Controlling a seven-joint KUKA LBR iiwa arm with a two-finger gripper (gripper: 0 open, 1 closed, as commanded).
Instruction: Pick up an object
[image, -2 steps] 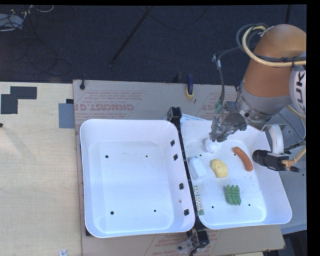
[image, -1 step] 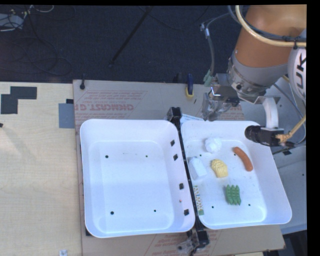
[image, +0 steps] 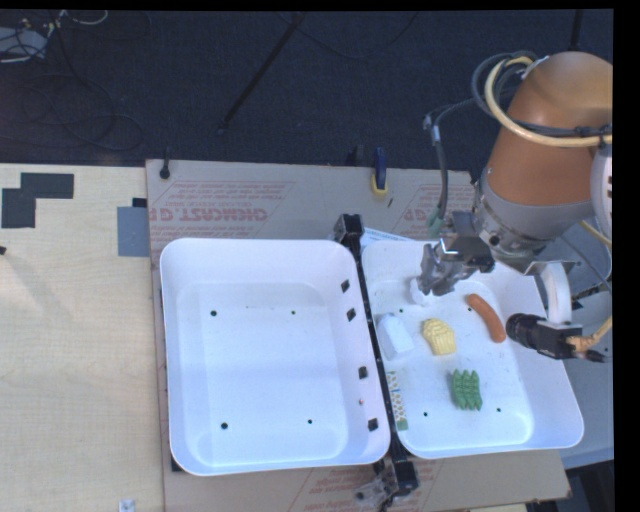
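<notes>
**My pincer over the right bin**

My pincer (image: 437, 272) hangs over the right bin (image: 545, 425), near its 11 o'clock part. If it is released or clenched, I cannot tell. The sausage (image: 486, 316) lies toward 4 o'clock from it, its long axis running from 11 to 5 o'clock. The corn (image: 438, 336) and green piece (image: 465, 389) lie toward 6 o'clock.

Arm (image: 550, 130) is running out of frame at top right; its upper links are cut off. Gripper (image: 432, 283) is sitting low over right bin (image: 520, 425); fingertips too small and dark to read. A white obj (image: 418, 292) beneath it is being partly covered, shape unclear. Printing on cardboard (image: 230, 212) is blurring, illegible.
</notes>
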